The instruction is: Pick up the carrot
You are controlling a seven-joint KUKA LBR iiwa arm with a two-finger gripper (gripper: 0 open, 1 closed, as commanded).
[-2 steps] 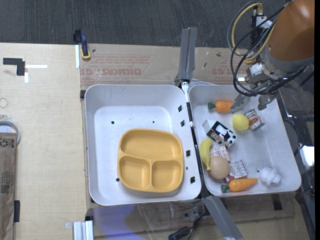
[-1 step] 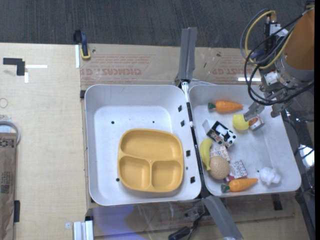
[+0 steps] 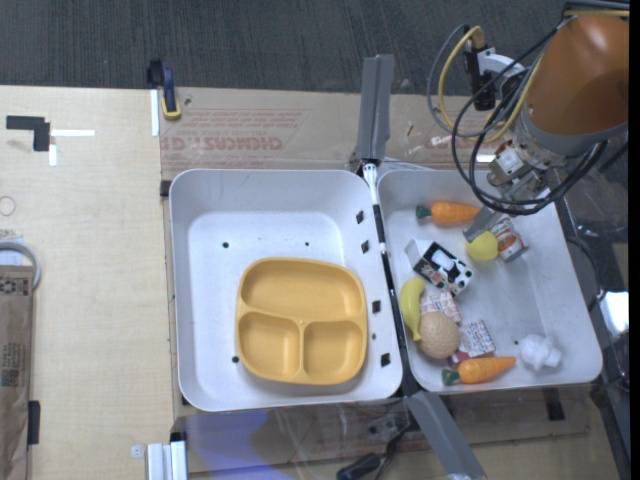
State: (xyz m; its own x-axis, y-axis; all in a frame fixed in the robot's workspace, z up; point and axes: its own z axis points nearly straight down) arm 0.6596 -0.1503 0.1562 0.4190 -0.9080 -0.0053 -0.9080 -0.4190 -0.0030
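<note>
Carrot (image 3: 451, 211) lies untouched at the right bin's (image 3: 570, 268) back, a second one (image 3: 481, 369) by its front wall. Your gripper (image 3: 492, 218) hovers just beside the first; grasp and lift remain.

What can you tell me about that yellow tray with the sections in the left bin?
The yellow divided plate lies flat, right side up, in the left bin, toward its front and slightly right of centre. It looks like smooth moulded plastic, a rounded square with a raised rim. Ridges split it into three compartments: one wide one across the far side and two smaller ones side by side on the near side. All three hold nothing. It rests on the bin's white floor, and nothing else touches it.
</note>
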